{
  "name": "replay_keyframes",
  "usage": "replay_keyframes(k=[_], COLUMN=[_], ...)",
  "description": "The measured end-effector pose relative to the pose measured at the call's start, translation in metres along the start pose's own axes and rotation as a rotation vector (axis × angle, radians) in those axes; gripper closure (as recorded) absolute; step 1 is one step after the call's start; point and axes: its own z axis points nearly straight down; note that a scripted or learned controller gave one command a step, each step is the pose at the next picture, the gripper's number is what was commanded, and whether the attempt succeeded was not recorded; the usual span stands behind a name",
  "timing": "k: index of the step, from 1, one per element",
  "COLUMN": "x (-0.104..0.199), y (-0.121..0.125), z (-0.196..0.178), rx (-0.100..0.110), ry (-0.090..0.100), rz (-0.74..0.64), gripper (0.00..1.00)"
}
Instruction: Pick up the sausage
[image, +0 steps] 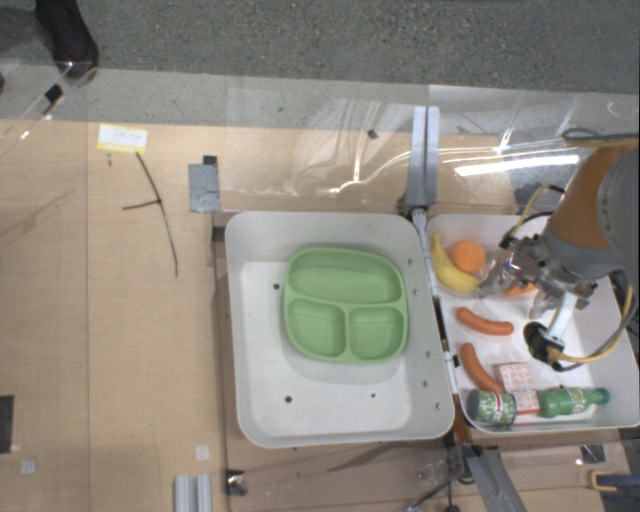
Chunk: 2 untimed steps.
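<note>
Lying in the right bin (622, 330), two sausages are noted. The upper sausage (485, 322) rests at mid-height of that bin, roughly level, left of centre. The lower sausage (480, 367) lies just below it, slanting down toward the right, near the bin's left wall. Neither one is between the gripper's fingers.

Around them: a banana (450, 268) curves along the upper left of the right bin, with an orange (469, 256) touching its right side. A small pink-patterned box (517, 377) sits just right of the lower sausage. A green bottle (535, 404) lies on its side along the bin's lower edge, directly under the box and touching or nearly touching the lower sausage's end.

The gripper (515, 282) is seen at the upper middle of the right bin, just right of the orange and above the upper sausage, apart from it. Its fingertips are buried in dark hardware and cabling, so whether they stand apart or together cannot be told. The arm (600, 215) enters from the right edge of the frame.

The left bin (250, 400) occupies the centre of the frame and holds a green three-compartment tray (346, 302), lying flat.
</note>
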Motion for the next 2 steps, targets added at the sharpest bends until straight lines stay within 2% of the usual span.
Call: replay_keyframes(k=[1,2], x=[0.012,0.012], y=[-0.065,-0.063], z=[0.001,-0.01], rx=[0.003,-0.001], ry=[0.0,0.0], rz=[-0.097,-0.096], gripper=[0.0,1.0])
